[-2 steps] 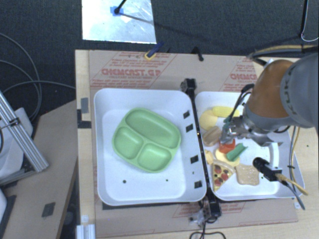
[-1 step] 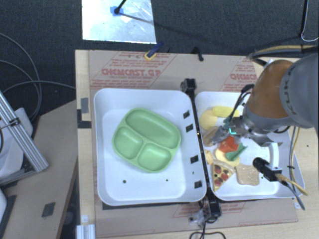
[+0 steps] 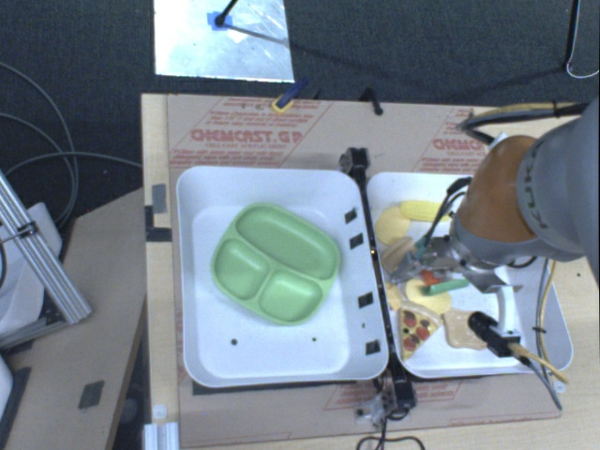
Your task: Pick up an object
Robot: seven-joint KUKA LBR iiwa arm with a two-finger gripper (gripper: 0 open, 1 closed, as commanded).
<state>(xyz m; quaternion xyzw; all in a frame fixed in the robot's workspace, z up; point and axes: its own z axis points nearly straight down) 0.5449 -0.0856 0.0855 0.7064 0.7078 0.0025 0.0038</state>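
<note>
Green stick [image 3: 448, 288] (long axis left-right) lies right under my gripper [image 3: 433, 268]; whether I grip it, I cannot tell.

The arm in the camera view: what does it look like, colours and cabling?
The arm is a thick, rounded grey body with a broad orange band above the wrist. Dark cables loop beside the band, and the gripper end is grey metal.
</note>
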